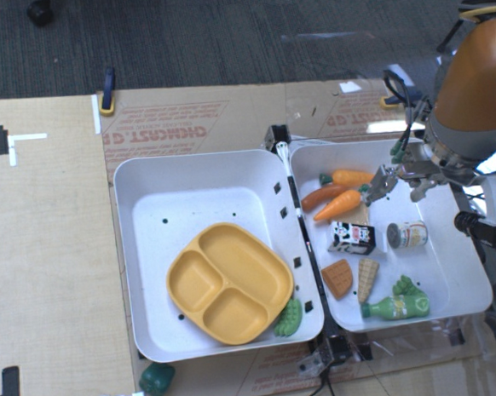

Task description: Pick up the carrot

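Three orange carrot-like pieces lie in a cluster at the back left of the right bin: one carrot with a green top pointing right, a darker one just behind it, and a third farther back. My gripper hangs low over the bin just right of this cluster, close to the front carrot's green top. The view shows nothing held in it. The grey arm with its orange band comes in from the upper right.
The right bin also holds a black-and-white carton, a can, a bread slice, a cone, broccoli and a green bottle. The left bin holds a yellow divided plate and a green vegetable.
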Robot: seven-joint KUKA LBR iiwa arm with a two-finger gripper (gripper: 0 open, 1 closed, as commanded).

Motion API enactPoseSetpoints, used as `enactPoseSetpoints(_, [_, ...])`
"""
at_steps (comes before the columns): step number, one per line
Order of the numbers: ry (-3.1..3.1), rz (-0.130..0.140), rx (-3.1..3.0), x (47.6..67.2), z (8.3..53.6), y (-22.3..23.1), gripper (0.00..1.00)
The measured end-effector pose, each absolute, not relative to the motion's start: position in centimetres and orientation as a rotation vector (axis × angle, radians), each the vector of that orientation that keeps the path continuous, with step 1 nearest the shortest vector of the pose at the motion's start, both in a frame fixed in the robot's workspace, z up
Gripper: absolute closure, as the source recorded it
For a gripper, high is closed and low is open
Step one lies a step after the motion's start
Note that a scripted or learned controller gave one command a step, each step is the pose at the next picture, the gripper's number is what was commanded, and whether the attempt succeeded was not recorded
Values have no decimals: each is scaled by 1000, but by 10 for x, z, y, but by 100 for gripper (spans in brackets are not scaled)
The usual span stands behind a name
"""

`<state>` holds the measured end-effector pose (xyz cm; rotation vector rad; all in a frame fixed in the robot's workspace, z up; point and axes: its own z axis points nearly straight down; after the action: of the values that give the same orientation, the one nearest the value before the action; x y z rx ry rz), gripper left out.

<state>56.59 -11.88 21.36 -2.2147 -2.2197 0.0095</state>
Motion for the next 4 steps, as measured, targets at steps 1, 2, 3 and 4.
enactPoseSetpoints(1, [-1942, 8, -2469, 654, 172, -146, 0])
enactPoseSetpoints(2, [-1762, -10, -2616, 664, 100, -175, 0])
enactPoseSetpoints(3, [-1579, -6, -2733, 663, 100, -160, 0])
enactPoseSetpoints(4, [-609, 16, -3077, 632, 88, -166, 0])
